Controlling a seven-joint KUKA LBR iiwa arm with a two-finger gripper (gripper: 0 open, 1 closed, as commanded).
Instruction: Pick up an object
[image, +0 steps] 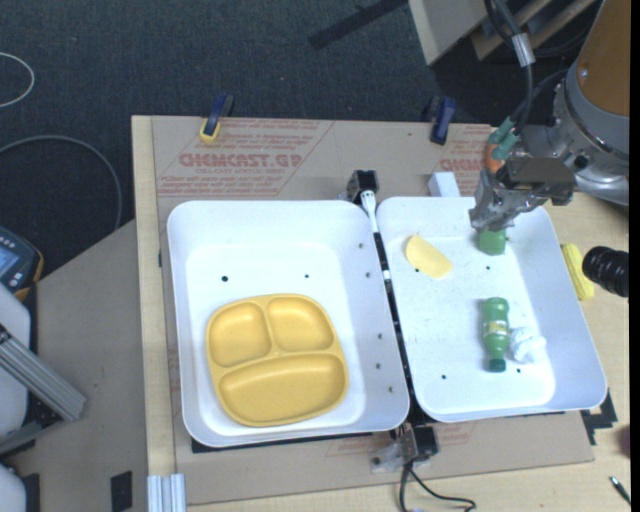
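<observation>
We see two shallow white bins side by side on the bench. The left bin (190, 300) holds a yellow divided plate (276, 357) with three compartments, lying flat toward the near side. The right bin (560, 340) holds three loose things: a yellow wedge-shaped piece (428, 257) near the far left corner, a green bottle (494, 334) lying on its side toward the near right, and a small white crumpled object (526, 346) touching the bottle's right flank.

The gripper (493, 228) reaches in from the right and hangs over the far part of the right bin, its grey fingers (484, 213) pointing down. Just below the fingertips we see a small green object (491, 241), its top tucked up between them, so the fingers look drawn in around it; we cannot tell whether it is lifted off the bin floor or resting on it. The yellow wedge lies near it to the left, and the green bottle is well apart toward the near edge.

Behind the bins, a brown cardboard sheet (240, 155) with red lettering covers the bench, held by a yellow clamp (212, 122) and a blue clamp (441, 118) at its far edge.
</observation>
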